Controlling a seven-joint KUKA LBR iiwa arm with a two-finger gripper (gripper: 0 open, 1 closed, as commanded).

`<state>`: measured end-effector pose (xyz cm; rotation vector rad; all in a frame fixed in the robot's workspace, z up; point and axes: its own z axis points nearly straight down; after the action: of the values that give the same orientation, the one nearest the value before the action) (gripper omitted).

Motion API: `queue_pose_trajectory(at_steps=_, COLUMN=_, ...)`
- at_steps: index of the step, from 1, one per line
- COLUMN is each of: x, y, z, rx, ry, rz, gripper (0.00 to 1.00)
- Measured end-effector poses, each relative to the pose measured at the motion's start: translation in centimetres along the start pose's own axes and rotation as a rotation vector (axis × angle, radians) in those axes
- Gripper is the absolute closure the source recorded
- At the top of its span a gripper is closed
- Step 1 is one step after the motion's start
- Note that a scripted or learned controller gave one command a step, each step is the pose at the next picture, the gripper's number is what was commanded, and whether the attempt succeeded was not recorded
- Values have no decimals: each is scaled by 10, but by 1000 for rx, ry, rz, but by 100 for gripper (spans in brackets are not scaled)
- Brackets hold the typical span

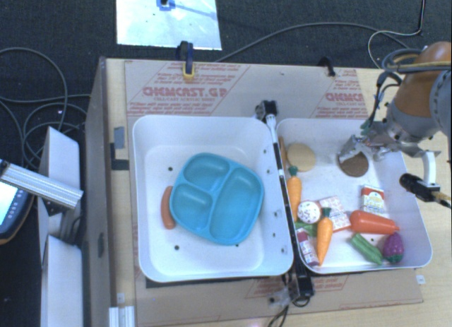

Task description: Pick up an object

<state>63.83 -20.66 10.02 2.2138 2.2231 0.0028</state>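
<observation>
Two shallow white bins sit side by side on the bench. The left white bin (152, 177) holds a blue plastic plate with three sections (215, 197). A small orange-brown toy sausage (167, 207) lies just beside the plate's left edge.

The right white bin (417, 244) is full of toy food. Near its back lie a pale tan round cookie (301, 155) and a brown round disc (354, 165). By the bin's left wall is a thin orange carrot (294, 193). Next to it sit a white ball with red dots (308, 211) and another small orange carrot (324, 236). A small white and red box (372, 199) stands further right, with a big orange-red carrot (374, 222) in front of it. A green pickle shape (366, 248) and a purple round fruit (393, 246) lie at the front right corner.

The grey arm with its orange band (417, 92) comes in from the right. The metal claw (359, 147) hangs low over the brown disc, right at its top edge. I cannot tell how wide the claw is, or whether it has hold of anything. The arm's upper part is cut off by the edge.
</observation>
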Motion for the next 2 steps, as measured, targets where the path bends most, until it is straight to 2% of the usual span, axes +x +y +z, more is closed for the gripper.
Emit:
queue_pose_trajectory(at_steps=1, x=0, y=-22, z=16, rx=3, ry=1, rz=2, gripper=0)
queue_pose_trajectory(at_steps=2, x=30, y=16, z=15, rx=0, ry=1, rz=-1, gripper=0)
